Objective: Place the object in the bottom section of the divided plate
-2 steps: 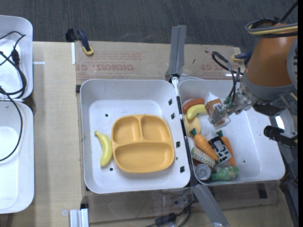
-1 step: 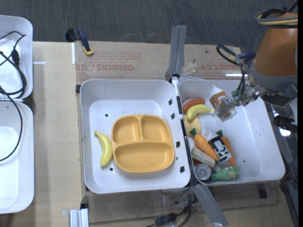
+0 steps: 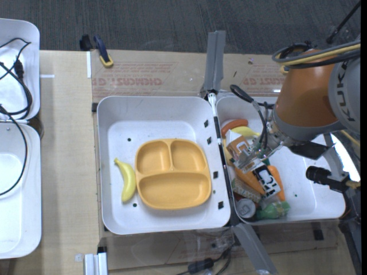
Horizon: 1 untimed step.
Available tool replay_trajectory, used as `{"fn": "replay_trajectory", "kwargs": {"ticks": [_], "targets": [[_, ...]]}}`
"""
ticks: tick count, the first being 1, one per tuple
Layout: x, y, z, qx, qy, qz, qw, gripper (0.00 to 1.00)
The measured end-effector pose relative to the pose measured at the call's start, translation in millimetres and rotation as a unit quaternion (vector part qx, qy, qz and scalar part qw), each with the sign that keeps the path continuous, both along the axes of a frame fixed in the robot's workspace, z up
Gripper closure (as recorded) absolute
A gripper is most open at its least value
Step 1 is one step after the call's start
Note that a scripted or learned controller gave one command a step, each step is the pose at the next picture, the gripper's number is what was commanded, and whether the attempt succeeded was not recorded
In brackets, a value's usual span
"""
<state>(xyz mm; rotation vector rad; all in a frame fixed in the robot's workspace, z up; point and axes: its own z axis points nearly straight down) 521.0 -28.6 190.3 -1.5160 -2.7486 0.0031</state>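
Note:
A yellow divided plate (image 3: 172, 173) lies in the left bin (image 3: 112, 153), with two small sections at the back and one wide section at the front. A yellow banana (image 3: 127, 180) rests on the bin floor just left of the plate. My gripper (image 3: 251, 160) is down in the right bin (image 3: 321, 202), over a heap of toy food at that bin's left side. Under and around it are an orange carrot-like piece (image 3: 249, 181), an orange and yellow piece (image 3: 241, 132), a green item (image 3: 274, 209) and a small can (image 3: 245, 208). The arm's orange band (image 3: 307, 96) hangs above them.
The metal divider (image 3: 215, 67) runs between the two bins. A black fixture (image 3: 321, 175) sticks into the right bin from the right. A blue-handled tool (image 3: 102, 51) lies on the bench behind the left bin. White trays with cables (image 3: 14, 96) sit at the far left.

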Motion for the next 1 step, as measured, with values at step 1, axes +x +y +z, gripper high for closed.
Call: {"fn": "replay_trajectory", "kwargs": {"ticks": [1], "targets": [[-36.5, 62.7, 0.5, 0.0001, 0.0, 0.069, 0.9976, 1.0]]}}
